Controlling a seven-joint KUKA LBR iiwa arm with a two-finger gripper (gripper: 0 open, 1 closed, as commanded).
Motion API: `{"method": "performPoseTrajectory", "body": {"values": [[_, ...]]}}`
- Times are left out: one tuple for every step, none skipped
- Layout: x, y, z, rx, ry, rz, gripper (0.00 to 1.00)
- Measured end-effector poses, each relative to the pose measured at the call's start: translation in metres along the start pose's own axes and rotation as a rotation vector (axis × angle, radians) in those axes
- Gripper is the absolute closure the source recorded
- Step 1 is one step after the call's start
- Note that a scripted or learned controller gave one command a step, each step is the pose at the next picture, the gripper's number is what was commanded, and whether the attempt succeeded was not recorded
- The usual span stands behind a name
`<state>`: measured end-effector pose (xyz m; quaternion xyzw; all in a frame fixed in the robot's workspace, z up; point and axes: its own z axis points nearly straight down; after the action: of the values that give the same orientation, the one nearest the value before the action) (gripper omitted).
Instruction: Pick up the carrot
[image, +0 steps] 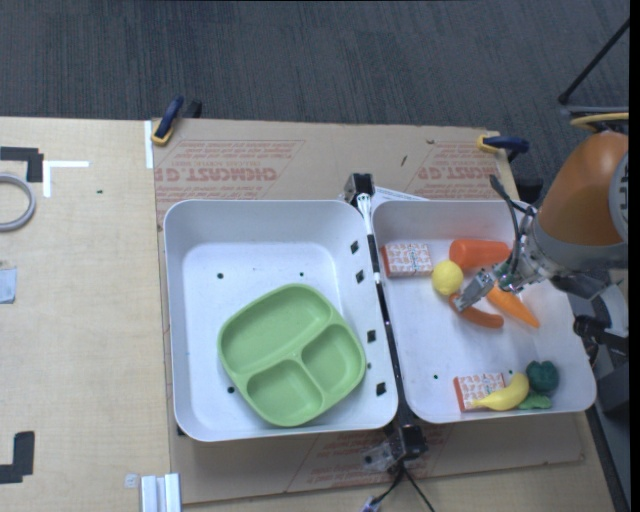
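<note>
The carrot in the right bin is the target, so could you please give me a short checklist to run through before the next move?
1. Carrot in view in the right bin: ok.
2. Gripper over that bin, close beside the carrot: ok.
3. Carrot between the fingers: cannot tell.
4. Space around the carrot: not ok; an orange-red piece and the lemon lie close.
5. Arm away from the green plate in the left bin: ok.

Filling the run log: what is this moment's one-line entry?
tool over right bin | carrot beside tool, not lifted | lemon adjacent
</note>
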<state>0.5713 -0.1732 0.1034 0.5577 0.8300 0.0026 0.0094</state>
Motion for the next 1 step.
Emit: {"method": "performPoseTrajectory", "body": {"values": [[0.0673,0.0103,0.0103,0.012,0.014,-0.307,0.0]]}}
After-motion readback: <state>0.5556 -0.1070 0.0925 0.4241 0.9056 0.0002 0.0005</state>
